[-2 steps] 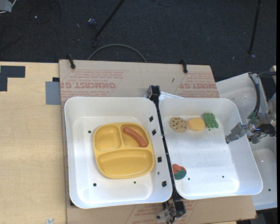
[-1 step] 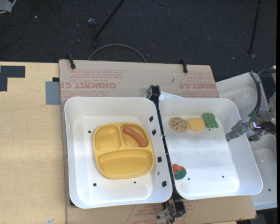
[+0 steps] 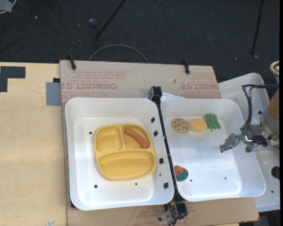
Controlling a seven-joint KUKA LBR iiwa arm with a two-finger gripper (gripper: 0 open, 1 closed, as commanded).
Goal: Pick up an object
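The gripper [image 3: 237, 142] hangs over the right part of the right bin [image 3: 212, 192], its grey fingers [image 3: 228, 144] pointing left and, as far as the slanted view lets one judge, spread apart with nothing between them. No object is held, so the pick looks not yet made. The nearest candidates lie up and to the left of the fingers, in a row along the far part of the bin: a green piece [image 3: 212, 121] closest, then a yellow piece [image 3: 198, 125], then a cookie [image 3: 179, 125]. They lie close together, which may make a clean grasp of one harder. Down and to the left of the fingers, against the divider, sits an orange and green toy [image 3: 180, 173], well apart from the rest and probably awkward because of the wall. Farther left, in the left bin [image 3: 80, 192], a yellow tray [image 3: 125, 166] carries a sausage [image 3: 137, 137] in its upper compartment.
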